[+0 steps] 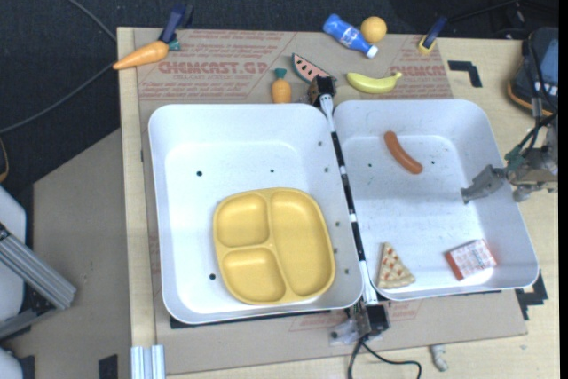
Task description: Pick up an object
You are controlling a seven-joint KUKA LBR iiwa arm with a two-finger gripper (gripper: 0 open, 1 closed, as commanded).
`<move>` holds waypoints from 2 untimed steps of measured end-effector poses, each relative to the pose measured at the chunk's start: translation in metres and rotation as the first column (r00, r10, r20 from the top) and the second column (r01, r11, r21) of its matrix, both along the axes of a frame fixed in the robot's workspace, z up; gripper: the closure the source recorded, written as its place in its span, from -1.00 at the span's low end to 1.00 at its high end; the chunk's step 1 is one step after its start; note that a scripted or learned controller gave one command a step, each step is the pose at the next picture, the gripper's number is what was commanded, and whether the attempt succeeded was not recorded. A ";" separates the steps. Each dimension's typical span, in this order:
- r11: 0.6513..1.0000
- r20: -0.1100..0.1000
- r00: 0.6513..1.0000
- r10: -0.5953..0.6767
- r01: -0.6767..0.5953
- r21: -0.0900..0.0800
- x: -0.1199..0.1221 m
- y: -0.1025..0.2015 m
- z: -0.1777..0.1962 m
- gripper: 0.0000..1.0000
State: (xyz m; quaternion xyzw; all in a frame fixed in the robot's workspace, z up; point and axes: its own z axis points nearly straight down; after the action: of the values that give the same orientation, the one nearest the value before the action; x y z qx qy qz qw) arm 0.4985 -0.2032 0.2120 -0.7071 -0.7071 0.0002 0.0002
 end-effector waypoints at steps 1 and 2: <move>1.000 0.002 1.000 0.002 -0.002 0.000 0.070 0.043 -0.049 -1.00; 1.000 0.001 1.000 0.001 -0.001 0.000 0.112 0.091 -0.101 -1.00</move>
State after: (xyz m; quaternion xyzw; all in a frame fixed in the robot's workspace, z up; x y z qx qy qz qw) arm 0.6105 -0.1127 0.1114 -0.7066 -0.7076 -0.0003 0.0000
